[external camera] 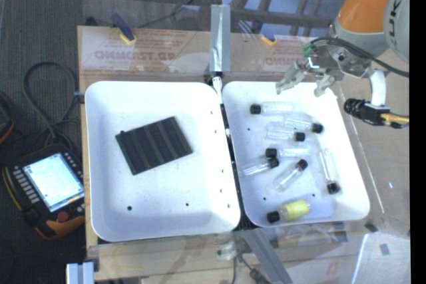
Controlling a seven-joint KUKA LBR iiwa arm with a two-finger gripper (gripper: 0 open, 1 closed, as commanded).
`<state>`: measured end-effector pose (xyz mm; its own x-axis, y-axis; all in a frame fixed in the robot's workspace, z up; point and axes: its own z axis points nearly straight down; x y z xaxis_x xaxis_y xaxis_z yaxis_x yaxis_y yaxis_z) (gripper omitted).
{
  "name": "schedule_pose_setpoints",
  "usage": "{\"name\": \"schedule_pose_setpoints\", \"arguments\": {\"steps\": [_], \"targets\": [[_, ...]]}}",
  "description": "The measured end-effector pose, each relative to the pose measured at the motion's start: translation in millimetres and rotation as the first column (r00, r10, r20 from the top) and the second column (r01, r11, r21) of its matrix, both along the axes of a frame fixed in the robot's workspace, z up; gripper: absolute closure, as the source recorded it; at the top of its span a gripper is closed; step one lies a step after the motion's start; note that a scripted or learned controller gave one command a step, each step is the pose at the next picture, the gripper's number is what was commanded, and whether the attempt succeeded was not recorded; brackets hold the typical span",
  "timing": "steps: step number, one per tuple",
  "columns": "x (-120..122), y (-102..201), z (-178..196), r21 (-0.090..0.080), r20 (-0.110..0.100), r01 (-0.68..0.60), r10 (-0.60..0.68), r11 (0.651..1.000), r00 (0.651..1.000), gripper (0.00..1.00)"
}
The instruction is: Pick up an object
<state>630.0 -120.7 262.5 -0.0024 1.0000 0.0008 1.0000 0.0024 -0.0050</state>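
Observation:
The right bin (351,143) holds several clear vials with black caps, among them one near the far wall (269,108), one in the middle (291,175) and one by the right wall (328,168). A yellow-filled vial (293,210) lies near the front wall. In the left bin (106,209) a black ribbed pad (154,144) lies flat. My gripper (303,87) hangs over the far rim of the right bin, above the vials. It is open, with nothing between its fingers.
A metal post (219,30) stands behind the seam between the bins. A teach pendant (50,186) and cables lie off the bench to the left. The bins sit on a wooden board (146,53).

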Motion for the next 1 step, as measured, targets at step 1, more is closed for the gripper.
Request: {"name": "schedule_pose_setpoints", "arguments": {"steps": [1], "targets": [[-60.4, -31.6, -39.5, 0.001, 0.001, -0.233, 0.233, 0.973, 0.973, 0.00]]}}
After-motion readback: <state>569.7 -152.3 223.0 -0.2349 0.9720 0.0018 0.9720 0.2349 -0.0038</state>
